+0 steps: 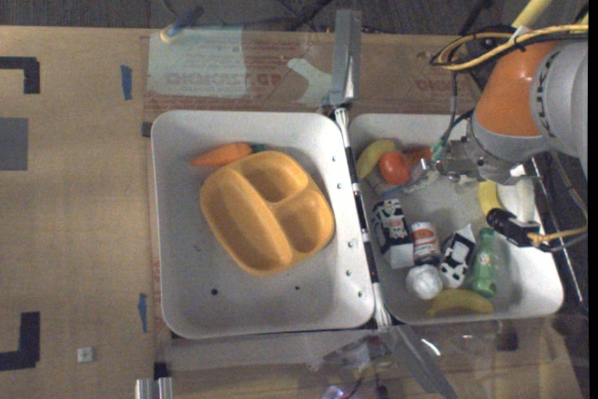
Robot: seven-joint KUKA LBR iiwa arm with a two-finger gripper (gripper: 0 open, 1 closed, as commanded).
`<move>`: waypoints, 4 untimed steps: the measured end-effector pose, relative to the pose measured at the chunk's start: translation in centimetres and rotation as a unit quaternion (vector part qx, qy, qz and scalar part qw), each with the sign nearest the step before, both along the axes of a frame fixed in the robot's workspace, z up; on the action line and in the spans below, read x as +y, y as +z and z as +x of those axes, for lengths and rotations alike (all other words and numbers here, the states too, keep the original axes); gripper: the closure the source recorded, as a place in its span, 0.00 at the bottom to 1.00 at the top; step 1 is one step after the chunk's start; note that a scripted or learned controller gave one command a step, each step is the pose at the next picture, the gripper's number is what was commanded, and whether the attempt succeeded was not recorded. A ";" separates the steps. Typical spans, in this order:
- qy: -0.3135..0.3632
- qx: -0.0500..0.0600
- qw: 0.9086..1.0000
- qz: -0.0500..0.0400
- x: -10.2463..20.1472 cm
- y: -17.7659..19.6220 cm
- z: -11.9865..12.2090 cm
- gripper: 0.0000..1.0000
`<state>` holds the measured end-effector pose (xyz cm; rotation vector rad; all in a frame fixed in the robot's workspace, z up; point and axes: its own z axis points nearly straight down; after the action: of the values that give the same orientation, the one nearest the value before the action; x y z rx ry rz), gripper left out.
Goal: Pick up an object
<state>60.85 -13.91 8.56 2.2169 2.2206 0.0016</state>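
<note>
The right bin (542, 280) holds several small items. Among them are a red tomato (393, 167) beside a yellow fruit (373, 154) at the far left corner, and a cow-patterned carton (390, 222). A red-labelled bottle (425, 242), a second cow-patterned carton (457, 256) and a green bottle (484, 263) lie there too. A banana (461, 302) rests along the near wall. My gripper (432, 163) hangs low over the far part of this bin, just right of the tomato, below the orange-banded wrist (509, 98). I see nothing held in it.
The left bin (177, 276) carries an orange divided plate (267, 210) and a carrot (221, 154) behind it. Another yellow fruit (489, 196) lies under the arm. A metal divider (353, 192) separates the bins. Cables (523, 234) trail over the right bin's right side.
</note>
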 end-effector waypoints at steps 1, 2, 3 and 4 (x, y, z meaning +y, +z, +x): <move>-0.004 0.002 1.000 0.001 7.6 18.7 4.2 0.00; -0.027 0.003 1.000 0.001 3.4 2.4 1.1 0.00; -0.021 0.002 1.000 0.001 -3.2 -0.1 5.8 0.00; -0.040 0.001 0.999 0.001 0.1 0.0 0.5 0.00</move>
<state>61.36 -13.85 8.53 2.3055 2.1313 0.0013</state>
